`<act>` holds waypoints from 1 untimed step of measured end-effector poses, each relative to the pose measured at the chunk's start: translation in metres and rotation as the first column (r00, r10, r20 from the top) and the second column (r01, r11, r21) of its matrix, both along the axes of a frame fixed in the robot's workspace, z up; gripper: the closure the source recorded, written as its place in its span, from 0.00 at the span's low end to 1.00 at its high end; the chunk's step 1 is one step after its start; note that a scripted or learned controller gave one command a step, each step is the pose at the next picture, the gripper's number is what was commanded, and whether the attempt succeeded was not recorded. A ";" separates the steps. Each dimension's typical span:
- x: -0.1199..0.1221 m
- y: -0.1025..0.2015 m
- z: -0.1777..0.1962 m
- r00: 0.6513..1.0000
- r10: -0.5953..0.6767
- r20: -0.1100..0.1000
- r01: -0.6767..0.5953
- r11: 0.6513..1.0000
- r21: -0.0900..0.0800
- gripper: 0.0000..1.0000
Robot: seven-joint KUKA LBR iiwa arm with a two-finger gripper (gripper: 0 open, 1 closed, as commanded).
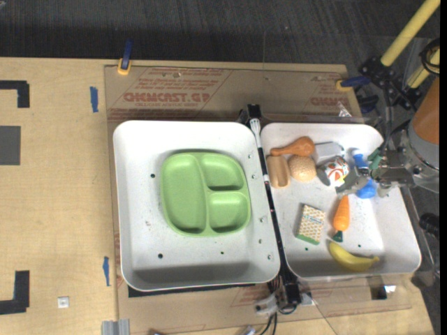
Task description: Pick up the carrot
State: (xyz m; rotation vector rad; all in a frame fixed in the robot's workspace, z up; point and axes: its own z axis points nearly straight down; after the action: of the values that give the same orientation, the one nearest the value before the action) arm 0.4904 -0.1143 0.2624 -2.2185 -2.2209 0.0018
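The carrot [341,213], orange with a green top, lies nearly upright in the image in the middle of the right bin [398,236]. My gripper [370,176] reaches in from the right edge, over the bin's upper right part. It sits just above and to the right of the carrot's green end, clearly apart from the carrot. Small blue pieces [364,190] show around its tip.
The right bin also holds a brown drumstick [293,147], a tan roll [278,170], a beige ball [302,168], a white and red toy [334,170], a cracker box [311,223] and a banana [351,257]. A green divided plate [206,190] lies in the left bin [133,208].
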 end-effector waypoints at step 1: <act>-0.013 0.015 -0.117 0.998 0.065 -0.004 -0.065 0.998 0.001 0.00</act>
State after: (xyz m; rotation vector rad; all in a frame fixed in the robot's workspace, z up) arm 0.4778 -0.0990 0.1455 -2.1425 -2.2888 0.0055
